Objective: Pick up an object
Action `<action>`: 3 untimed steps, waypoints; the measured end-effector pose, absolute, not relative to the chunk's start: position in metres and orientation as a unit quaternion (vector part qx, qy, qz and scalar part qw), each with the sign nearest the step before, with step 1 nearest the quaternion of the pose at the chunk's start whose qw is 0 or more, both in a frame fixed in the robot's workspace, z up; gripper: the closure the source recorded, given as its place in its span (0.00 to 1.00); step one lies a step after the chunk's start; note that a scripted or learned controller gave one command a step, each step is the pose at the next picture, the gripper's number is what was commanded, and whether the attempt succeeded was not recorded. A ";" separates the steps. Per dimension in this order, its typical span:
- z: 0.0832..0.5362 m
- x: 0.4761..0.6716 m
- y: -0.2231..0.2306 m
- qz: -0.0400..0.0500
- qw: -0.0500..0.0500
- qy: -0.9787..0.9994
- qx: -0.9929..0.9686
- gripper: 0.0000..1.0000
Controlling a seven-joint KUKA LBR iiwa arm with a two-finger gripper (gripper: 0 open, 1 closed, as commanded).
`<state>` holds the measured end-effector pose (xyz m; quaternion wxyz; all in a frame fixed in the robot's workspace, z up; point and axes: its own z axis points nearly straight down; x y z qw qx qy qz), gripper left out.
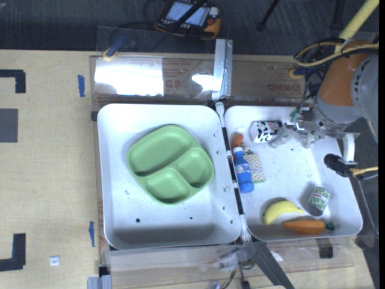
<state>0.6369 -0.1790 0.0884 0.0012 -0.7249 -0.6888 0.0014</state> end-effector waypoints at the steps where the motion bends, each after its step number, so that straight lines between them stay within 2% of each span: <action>1: 0.129 0.608 -0.136 0.000 0.001 -0.686 -0.727 0.00; 2: 0.177 0.624 -0.207 0.000 -0.001 -0.690 -0.724 0.00; 3: 0.150 0.580 -0.220 0.000 0.000 -0.723 -0.691 0.00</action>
